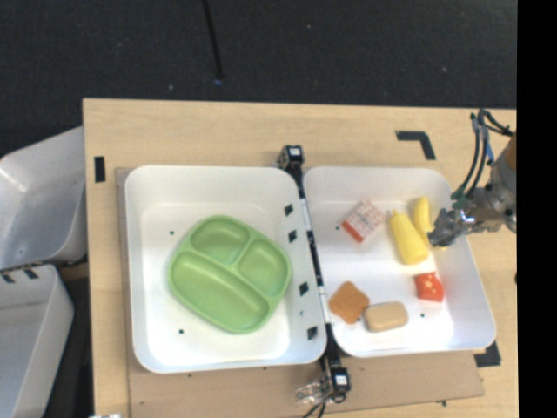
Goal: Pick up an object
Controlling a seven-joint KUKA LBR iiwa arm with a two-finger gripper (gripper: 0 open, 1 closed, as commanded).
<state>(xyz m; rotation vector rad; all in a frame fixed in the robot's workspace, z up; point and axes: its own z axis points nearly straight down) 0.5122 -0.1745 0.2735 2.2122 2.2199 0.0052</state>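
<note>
I read both bins point(139, 233) as smooth glossy white plastic, the green divided plate point(228, 273) as matt plastic, and the bench point(218, 133) as pale, unvarnished-looking wood.

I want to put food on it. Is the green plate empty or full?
Empty. The green plate lies flat in the left bin with nothing in its three sections.

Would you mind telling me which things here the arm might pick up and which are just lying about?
Candidates for picking, all in the right bin:
- yellow bottle
- banana
- red block
- orange-and-white packet
- brown toast
- tan bun
- pincer beside the bottle

Lying about:
- green divided plate in the left bin
</note>
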